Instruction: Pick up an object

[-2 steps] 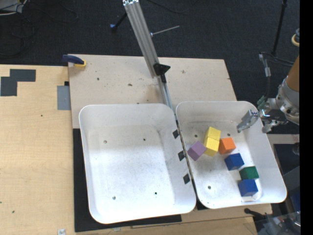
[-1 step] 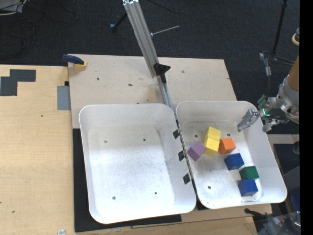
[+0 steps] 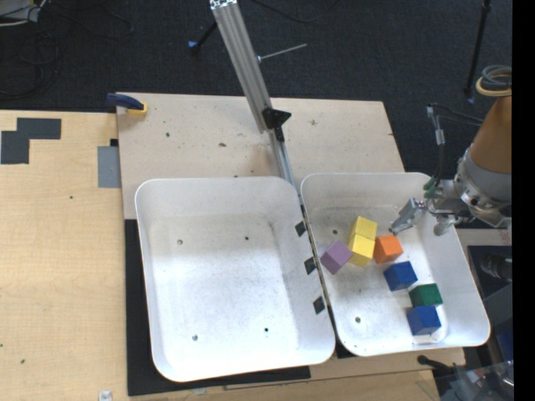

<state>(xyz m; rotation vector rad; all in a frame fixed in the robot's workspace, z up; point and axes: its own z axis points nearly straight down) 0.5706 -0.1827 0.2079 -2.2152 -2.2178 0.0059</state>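
Camera view: blocks in right bin, gripper above them

Right bin (image 3: 468, 324), nearest first: blue block (image 3: 424, 318), green block (image 3: 426, 294), second blue block (image 3: 400, 275), orange block (image 3: 388, 248), purple block (image 3: 335, 257), yellow block (image 3: 363, 240). Gripper (image 3: 422, 217) just beyond orange block, fingers spread, holding nothing. Left bin (image 3: 167, 199) alongside.

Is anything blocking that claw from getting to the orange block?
Nothing visible does. The gripper hangs just up and right of the orange block, with bare bin floor between them. The yellow block touches the orange one's far side, left.
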